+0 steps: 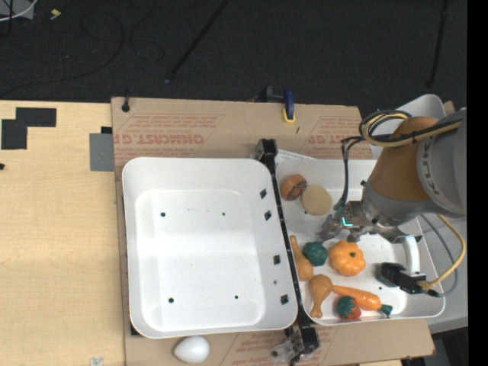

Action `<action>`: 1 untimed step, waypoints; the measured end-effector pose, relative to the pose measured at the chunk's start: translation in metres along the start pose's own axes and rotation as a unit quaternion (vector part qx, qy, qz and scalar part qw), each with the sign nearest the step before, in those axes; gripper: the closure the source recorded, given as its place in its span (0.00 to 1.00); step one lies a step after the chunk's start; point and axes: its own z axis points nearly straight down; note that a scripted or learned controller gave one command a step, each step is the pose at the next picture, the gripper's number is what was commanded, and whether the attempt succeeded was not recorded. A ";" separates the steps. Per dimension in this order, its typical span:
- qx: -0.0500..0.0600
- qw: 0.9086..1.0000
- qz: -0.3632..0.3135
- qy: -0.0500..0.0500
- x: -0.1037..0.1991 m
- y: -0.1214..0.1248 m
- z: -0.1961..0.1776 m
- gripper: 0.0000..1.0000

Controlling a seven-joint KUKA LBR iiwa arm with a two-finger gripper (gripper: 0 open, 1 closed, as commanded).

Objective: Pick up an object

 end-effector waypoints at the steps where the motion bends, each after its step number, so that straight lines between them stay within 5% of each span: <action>1: -0.002 1.000 -0.004 0.000 0.024 0.047 0.008 0.00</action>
